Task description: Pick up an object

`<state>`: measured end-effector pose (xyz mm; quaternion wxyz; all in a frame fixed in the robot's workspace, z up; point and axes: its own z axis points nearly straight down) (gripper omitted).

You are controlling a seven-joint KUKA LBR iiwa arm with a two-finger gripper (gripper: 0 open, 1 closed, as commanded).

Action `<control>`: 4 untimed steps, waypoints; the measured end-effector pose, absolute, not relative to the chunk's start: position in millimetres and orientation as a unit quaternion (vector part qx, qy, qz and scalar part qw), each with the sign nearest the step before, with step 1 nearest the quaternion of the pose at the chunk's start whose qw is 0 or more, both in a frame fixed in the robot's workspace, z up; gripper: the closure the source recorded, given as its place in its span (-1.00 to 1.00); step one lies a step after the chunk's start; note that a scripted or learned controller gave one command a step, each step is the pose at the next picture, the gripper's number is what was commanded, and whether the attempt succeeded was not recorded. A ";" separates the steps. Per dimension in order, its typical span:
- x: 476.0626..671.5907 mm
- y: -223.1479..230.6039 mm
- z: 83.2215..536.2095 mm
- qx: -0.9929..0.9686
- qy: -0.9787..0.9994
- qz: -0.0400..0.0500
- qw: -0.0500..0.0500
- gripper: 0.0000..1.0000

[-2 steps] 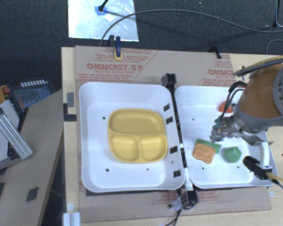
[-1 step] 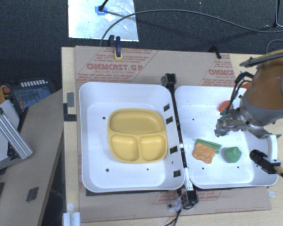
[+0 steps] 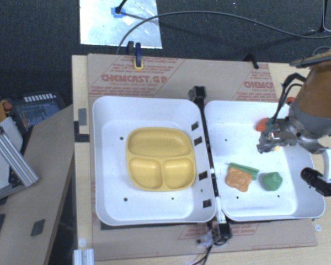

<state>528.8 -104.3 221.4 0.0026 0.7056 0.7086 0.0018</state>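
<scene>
Down at the bottom edge, a little bundle of wires and clips point(image 3: 216, 234) is seen where the two white bins meet. On the left, the left bin point(image 3: 107, 148) is taken up by a yellow divided plate point(image 3: 159, 158), set flat near the middle, with one long section up top and two smaller ones below. Over in the right bin point(image 3: 303, 206), three small things are grouped toward the near side: an orange piece point(image 3: 238, 179), a green strip point(image 3: 244, 169) touching its top edge, and a green lump point(image 3: 272, 181) just beside them to the right. A small orange-red thing point(image 3: 262, 125) is spotted further back, partly hidden behind the gripper point(image 3: 270, 141). That gripper is positioned over the back half of the right bin, well apart from the three-piece cluster, and nothing is seen between its fingers; whether they're spread or closed honestly can't be made out from this angle. Cardboard point(image 3: 154, 76) is laid under both bins.
</scene>
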 end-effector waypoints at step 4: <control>621.2 97.6 212.3 0.704 0.710 0.002 0.000 1.00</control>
